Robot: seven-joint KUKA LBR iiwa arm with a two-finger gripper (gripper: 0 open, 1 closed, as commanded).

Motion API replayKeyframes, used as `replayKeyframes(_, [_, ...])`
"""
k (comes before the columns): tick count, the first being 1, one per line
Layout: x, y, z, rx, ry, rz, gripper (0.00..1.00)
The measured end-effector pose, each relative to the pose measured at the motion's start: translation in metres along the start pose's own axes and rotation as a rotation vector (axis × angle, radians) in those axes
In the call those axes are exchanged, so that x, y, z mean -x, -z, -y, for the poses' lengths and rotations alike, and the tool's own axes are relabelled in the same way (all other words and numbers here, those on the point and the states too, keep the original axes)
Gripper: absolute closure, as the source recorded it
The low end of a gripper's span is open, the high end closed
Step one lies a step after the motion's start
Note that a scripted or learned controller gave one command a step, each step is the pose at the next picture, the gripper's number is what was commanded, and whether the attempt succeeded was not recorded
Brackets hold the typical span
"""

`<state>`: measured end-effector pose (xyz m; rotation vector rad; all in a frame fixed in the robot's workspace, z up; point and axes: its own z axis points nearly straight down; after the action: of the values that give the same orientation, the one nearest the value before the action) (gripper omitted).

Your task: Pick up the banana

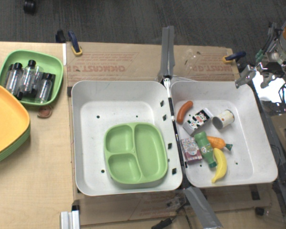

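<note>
**Hand parked at the far corner, banana crowded by its neighbours**

From the overhead camera I see the banana point(219, 165) lying in the right bin point(262, 175), toward its near edge, curved and pointing roughly away from me. It is not alone: a green bottle point(205, 149) lies just beside it on the left, touching or nearly so, and a carrot point(218, 142) sits right at the banana's upper end. A pink packet point(191, 150) rests against the bin's left wall, with a sausage point(184, 111), a small printed carton point(198, 119) and a grey cup point(223, 119) further back. The left bin holds a green divided plate point(136, 153).

The hand point(255, 75) sits above the right bin's far right corner, well apart from the banana. I can make out metal parts there, but I cannot tell how wide it stands; I see nothing in it.

My worry is the clutter. As I judge it, a descent slightly left would catch the bottle, and one slightly far would clip the carrot, either nudging the banana aside or closing on the wrong thing. The curved, smooth skin could also slip out if pinched near its tip.
</note>
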<state>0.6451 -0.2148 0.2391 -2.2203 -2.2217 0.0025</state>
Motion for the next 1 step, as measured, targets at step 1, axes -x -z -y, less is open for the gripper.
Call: replayKeyframes(1, [0.0072,-0.0432,0.0301,-0.003,-0.451,0.001,0.00])
